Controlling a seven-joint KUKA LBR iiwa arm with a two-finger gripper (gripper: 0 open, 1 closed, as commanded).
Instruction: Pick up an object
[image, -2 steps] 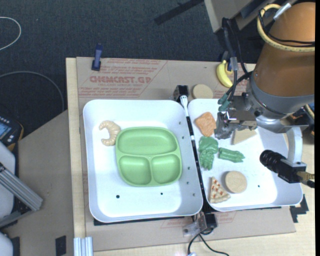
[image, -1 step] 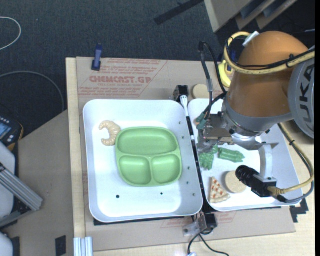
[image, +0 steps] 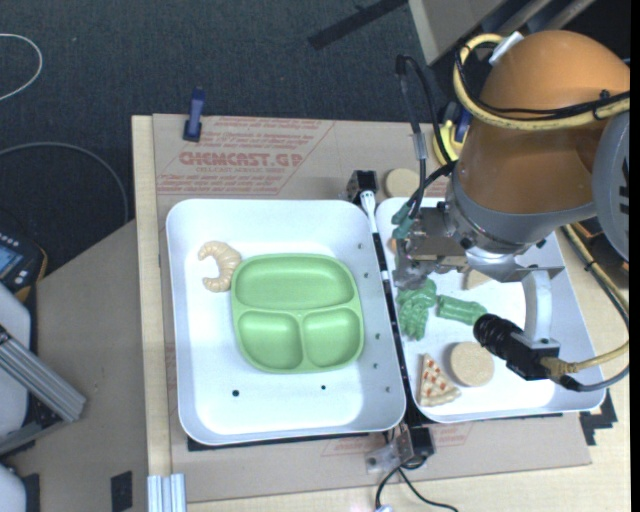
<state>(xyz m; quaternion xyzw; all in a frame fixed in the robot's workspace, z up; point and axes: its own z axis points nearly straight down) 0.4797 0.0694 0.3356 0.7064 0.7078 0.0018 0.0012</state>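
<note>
Near edge of the right bin (image: 575, 395): a pizza-slice toy (image: 434, 379) just left of a tan round disc (image: 469, 363), touching or nearly so. Farther in, a green toy (image: 432, 305) lies by the bin's left wall, directly below the gripper (image: 425, 262); whether the jaws are open or closed cannot be told, the arm's bulk covering them. Left bin (image: 200, 330): a green divided tray (image: 297, 310) mid-bin, a tan croissant toy (image: 219, 264) at its far-left corner.

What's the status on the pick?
Gripper low in right bin, above green toy. Nothing seen held. Pizza slice, round cookie nearby.
</note>
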